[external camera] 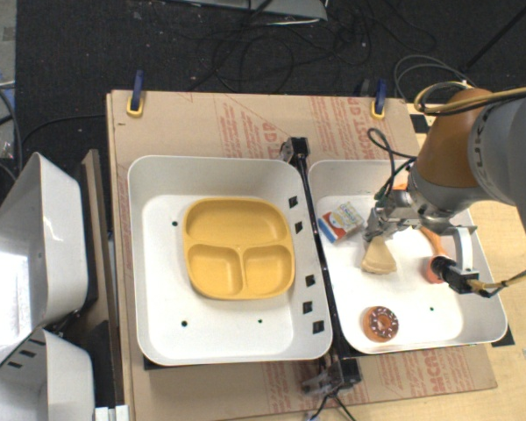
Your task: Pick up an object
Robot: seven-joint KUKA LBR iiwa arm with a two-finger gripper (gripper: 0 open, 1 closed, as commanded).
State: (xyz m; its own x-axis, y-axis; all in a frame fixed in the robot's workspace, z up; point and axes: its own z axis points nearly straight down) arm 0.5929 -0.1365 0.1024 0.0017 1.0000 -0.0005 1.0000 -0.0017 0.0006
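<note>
The right bin [473, 327] holds a tan wedge-shaped piece [380, 260], a small white, blue and red carton [339, 221], a brown sprinkled donut [381, 323] and an orange carrot-like piece [433, 268] partly hidden by the arm's parts. My gripper [379, 228] reaches in from the right. It hangs low over the wedge's upper tip, just right of the carton. Whether it touches the wedge is unclear.
A yellow three-compartment plate [239, 246] lies in the left bin [153, 323]. A black divider with clips [314, 261] separates the bins. The grey arm with its orange band [456, 147] covers the right bin's far right corner.
</note>
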